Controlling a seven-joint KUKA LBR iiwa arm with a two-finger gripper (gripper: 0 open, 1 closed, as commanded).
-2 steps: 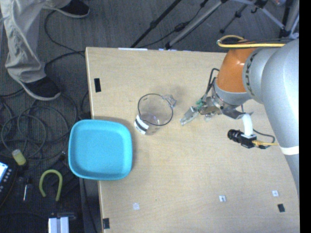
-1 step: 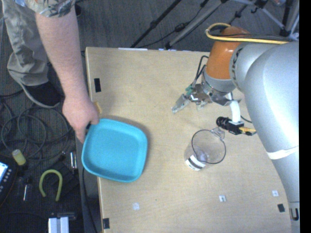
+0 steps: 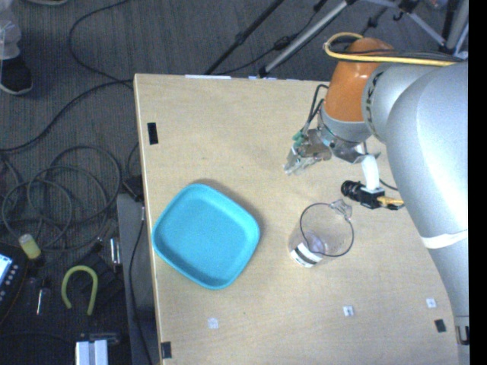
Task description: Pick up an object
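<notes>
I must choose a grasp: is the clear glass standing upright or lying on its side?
It seems tipped on its side: the clear glass shows its round rim as a wide circle facing the camera, with its base lower left on the bench.

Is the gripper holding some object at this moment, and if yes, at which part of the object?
Nothing is held. The gripper is over bare bench surface, apart from the clear glass cup and the blue plate, with nothing between its fingers.

plate: bright turquoise blue
cup: clear, dark band at base
bench: pale tan wood
arm: grey, orange band
</notes>
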